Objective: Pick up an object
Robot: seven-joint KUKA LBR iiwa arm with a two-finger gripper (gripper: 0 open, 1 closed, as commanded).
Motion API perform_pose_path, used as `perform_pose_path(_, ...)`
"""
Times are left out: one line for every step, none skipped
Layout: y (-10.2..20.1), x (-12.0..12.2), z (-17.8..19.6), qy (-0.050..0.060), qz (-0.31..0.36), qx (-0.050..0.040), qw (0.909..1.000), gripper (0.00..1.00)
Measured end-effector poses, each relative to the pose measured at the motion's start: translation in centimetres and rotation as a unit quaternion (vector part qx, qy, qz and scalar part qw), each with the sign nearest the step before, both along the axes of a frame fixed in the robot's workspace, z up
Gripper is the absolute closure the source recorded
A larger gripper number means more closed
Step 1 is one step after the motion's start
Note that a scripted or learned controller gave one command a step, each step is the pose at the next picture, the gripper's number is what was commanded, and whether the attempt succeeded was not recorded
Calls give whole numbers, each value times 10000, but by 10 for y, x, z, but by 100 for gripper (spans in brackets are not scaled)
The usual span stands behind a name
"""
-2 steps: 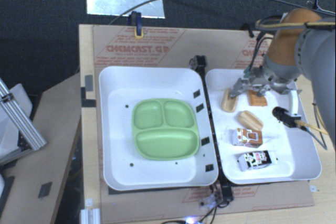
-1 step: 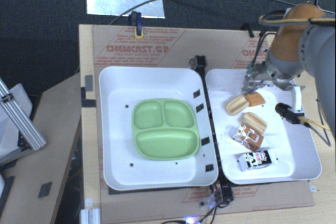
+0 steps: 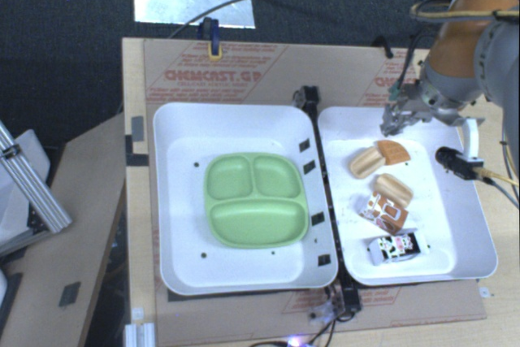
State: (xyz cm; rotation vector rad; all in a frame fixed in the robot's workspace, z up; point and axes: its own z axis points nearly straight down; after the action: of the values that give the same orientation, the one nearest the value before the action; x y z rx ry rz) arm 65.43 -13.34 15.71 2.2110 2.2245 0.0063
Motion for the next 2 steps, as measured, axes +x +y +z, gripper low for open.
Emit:
perform_pose_path(2, 7, 64, -12, 5, -4, 10000, 100)
perform_pose_path(0, 3, 110, -2, 5, -4, 10000, 100)
